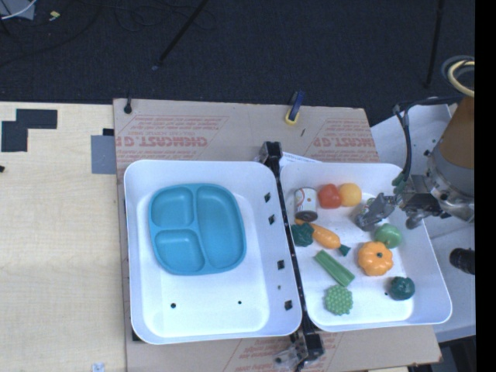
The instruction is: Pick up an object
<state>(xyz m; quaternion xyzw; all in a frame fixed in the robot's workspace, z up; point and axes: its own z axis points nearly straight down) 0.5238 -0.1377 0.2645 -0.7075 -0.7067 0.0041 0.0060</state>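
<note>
- Where the pale wooden surface (54, 231) ends at the far side, a dark carpeted floor (232, 37) begins, with thin cables trailing across it.
- A brown cardboard sheet (201, 134) printed with red lettering lies flat on the surface, under both bins.
- The left white shallow plastic bin (143, 301) holds a smooth light-blue plastic plate with three compartments (197, 229), lying flat towards the bin's far-left part.
- The right white shallow plastic bin (434, 301) holds a scatter of small toy foods.
- Near its far edge sit a glossy red rounded toy (329, 196) and a yellow rounded toy (349, 194), touching each other, with a small white cylindrical can (304, 201) just to their left.
- An orange carrot-shaped toy (326, 238) lies slantwise beside a dark green lumpy toy (301, 235).
- A flat green bar-shaped toy (334, 267) lies nearer, and a bumpy green round toy (339, 300) sits by the near rim.
- An orange ribbed pumpkin toy (375, 259) sits mid-bin; a dark teal round toy (401, 287) is nearer, to its right.
- The grey metal gripper (377, 211) hangs low over the right bin, just beside a light green rounded toy (388, 235); whether its fingers are spread or pressed together cannot be told.
</note>
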